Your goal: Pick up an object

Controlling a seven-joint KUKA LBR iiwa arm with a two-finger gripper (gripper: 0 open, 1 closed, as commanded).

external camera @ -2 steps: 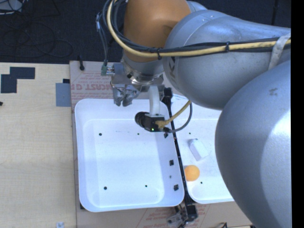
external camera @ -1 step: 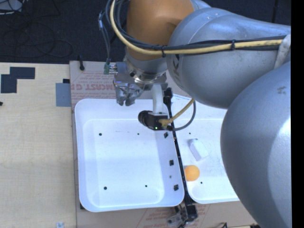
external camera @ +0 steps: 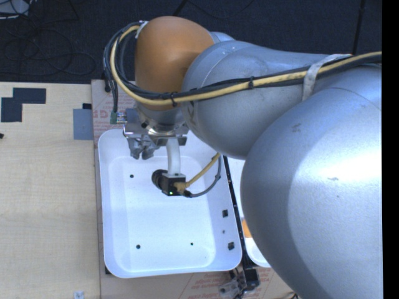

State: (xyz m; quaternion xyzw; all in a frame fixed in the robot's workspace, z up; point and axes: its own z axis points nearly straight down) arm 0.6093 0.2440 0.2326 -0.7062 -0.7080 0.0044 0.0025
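Note:
My gripper (external camera: 143, 151) hangs over the far left part of the left white bin (external camera: 163, 255), just inside its back rim. A white stalk runs down from the wrist to a small black unit (external camera: 168, 183) with a green light and a yellow cable, low over the bin floor. The bare part of the bin floor has a few small dark dots and no object on it. A sliver of something orange (external camera: 245, 230) shows in the right bin (external camera: 254, 256), mostly hidden under the arm.
The arm's grey body (external camera: 312, 167) and orange band (external camera: 169, 48) cover most of the right bin and the right half of the view. A wooden bench top (external camera: 43, 185) with dark blue patches lies left of the bins. A black divider (external camera: 232, 210) runs between the bins.

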